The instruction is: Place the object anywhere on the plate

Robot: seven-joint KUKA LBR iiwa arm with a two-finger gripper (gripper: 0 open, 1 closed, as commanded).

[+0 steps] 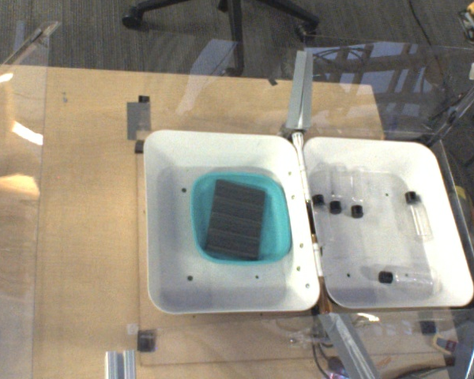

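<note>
Dark ridged block (235, 219) flat on teal plate (280, 227), left white bin (162, 235), gripper state impossible to tell.

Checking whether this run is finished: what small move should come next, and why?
Probably none beyond staying clear. The dark ridged block already lies flat inside the teal plate in the left bin, so the placement looks complete.

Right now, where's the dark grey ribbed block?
The dark grey ribbed block lies flat on the teal square plate in the left white bin, left of the divider between the bins.
</note>
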